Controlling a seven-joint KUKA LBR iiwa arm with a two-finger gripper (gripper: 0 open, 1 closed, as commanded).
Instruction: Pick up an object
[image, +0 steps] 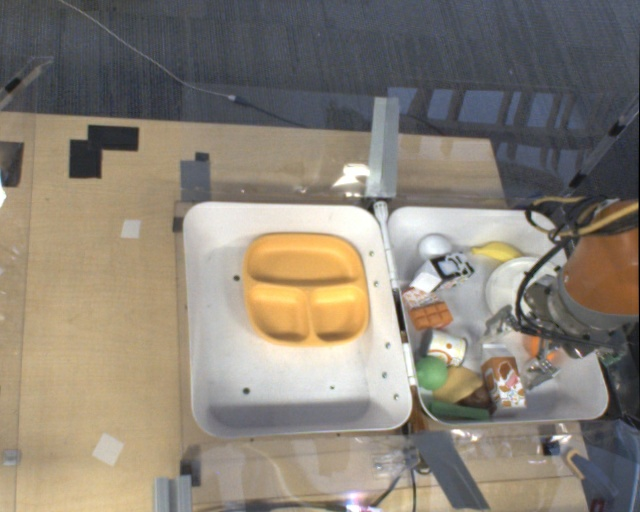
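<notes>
Two white bins sit side by side on my bench. The left bin (205, 330) holds an orange divided tray (305, 287), lying flat near its middle, with three compartments facing up. The right bin (590, 400) holds a heap of small things, and I am down over its right half.

My arm comes in from the right, the orange band (603, 278) above my wrist showing over the bin's right wall, with black cables looping around it. My pincer (528, 345) hangs low in the bin among the clutter. I cannot tell how it stands or whether it has hold of anything; the wrist covers too much of it from this angle.

Nearest to me, just to my left and toward the front wall, stands a small brown carton (504, 383) with a printed face. Further left lie a green ball (432, 373), a white cup (447, 348) and a brown waffle-like block (432, 316), close to the wall shared with the other bin. Toward the back of the bin rest a black-and-white packet (451, 268), a yellow banana-shaped piece (496, 251) and a white round dish (510, 283), which my wrist partly covers.
</notes>
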